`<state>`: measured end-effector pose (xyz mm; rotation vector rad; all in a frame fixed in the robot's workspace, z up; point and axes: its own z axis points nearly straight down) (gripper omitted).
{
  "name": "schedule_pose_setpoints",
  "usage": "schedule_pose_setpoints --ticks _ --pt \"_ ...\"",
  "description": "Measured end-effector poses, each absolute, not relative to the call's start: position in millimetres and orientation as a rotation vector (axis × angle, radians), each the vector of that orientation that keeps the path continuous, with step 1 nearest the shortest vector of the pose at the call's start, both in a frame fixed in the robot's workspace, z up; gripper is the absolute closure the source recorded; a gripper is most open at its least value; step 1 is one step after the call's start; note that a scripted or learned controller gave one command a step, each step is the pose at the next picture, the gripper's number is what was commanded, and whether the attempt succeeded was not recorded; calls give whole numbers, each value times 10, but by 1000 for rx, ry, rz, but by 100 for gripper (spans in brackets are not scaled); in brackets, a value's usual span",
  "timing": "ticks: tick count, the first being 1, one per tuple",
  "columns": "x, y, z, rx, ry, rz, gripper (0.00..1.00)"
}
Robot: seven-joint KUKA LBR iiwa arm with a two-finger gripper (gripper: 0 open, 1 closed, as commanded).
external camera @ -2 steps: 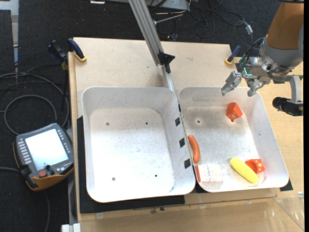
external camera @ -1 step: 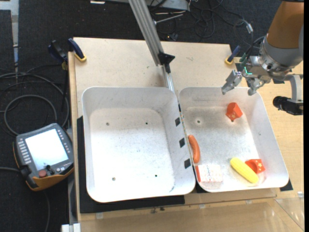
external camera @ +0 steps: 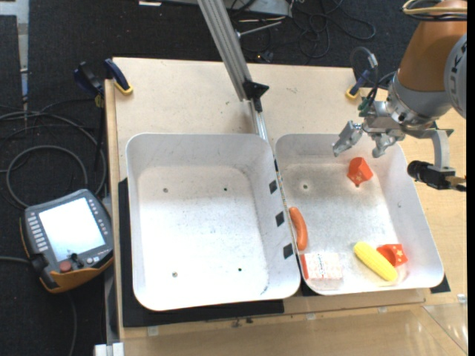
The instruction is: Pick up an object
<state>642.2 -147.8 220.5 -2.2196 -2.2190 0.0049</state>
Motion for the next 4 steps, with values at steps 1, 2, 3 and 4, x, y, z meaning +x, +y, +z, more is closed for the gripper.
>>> schedule_pose_setpoints --ticks 1,2,3,4 --pt "6450 -1551 1608 -2220 -2217 6 0" --pt "6389 -1535 1159 -2220 -2218 5 0" --pt "6408 -1538 1297 -2224 -2223 -2 100" --pt "6362 -1482 1898 -2223 -2228 -6 100"
